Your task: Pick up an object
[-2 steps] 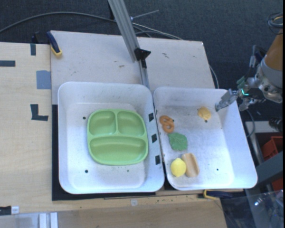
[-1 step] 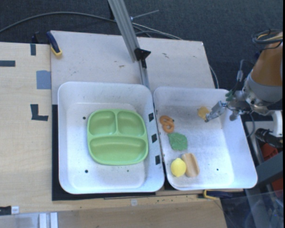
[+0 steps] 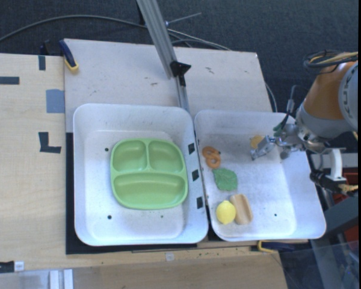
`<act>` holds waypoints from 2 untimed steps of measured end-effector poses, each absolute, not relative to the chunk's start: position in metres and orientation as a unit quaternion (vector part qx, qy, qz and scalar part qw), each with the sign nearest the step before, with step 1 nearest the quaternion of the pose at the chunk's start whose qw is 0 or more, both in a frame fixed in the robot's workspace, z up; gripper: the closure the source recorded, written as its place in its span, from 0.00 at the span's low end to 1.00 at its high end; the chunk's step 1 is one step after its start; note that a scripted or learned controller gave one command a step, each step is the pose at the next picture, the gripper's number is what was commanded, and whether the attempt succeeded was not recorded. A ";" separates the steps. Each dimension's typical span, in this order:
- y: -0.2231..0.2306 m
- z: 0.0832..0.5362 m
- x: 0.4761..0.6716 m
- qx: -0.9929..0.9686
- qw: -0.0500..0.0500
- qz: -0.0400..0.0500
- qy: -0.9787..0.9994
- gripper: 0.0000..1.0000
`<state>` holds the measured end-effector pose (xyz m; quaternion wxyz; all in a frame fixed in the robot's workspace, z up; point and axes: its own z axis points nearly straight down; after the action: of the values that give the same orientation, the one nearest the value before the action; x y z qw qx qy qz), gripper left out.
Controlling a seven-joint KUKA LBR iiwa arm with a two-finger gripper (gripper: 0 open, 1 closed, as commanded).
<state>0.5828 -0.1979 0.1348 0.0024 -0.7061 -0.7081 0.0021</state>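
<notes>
From the overhead camera you look down on a pale tabletop (image 3: pixel 126 77) carrying two shallow white bins side by side. The left bin (image 3: pixel 84 161) holds a light green plate (image 3: pixel 148 173) with three compartments, lying flat near the bin's middle. The right bin (image 3: pixel 289 203) holds the small items you could pick.

Near the dividing wall of the right bin lies an orange pretzel (image 3: pixel 212 156), a small looped shape. Just below it sits a green leafy piece (image 3: pixel 225 179), flat and ragged at the edge. Towards the near edge of that bin, a round yellow lemon (image 3: pixel 225 212) rests touching a tan bread roll (image 3: pixel 242 209), which lies lengthwise on its right.

The grey arm (image 3: pixel 331 101) with its orange band reaches in from the right, and the gripper (image 3: pixel 266 147) hangs over the upper part of the right bin. A small yellow-orange object (image 3: pixel 256 141) sits right at the tips of the metal fingers. You cannot tell from this angle whether the fingers are released or clenched, nor whether that small object is between them or merely beside them.

Behind the bins, a slanted metal pole (image 3: pixel 159 29) rises from the tabletop, and a blue-and-yellow clamp (image 3: pixel 68 55) sits at the far left corner.
</notes>
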 end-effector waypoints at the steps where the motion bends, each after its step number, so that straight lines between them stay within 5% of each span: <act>1: -0.197 0.087 0.583 -0.706 -0.001 0.001 -0.708 0.00; 2: -0.197 0.099 0.583 -0.706 0.000 0.000 -0.708 1.00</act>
<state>0.5833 -0.1966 0.0990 0.0000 -0.7057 -0.7085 0.0004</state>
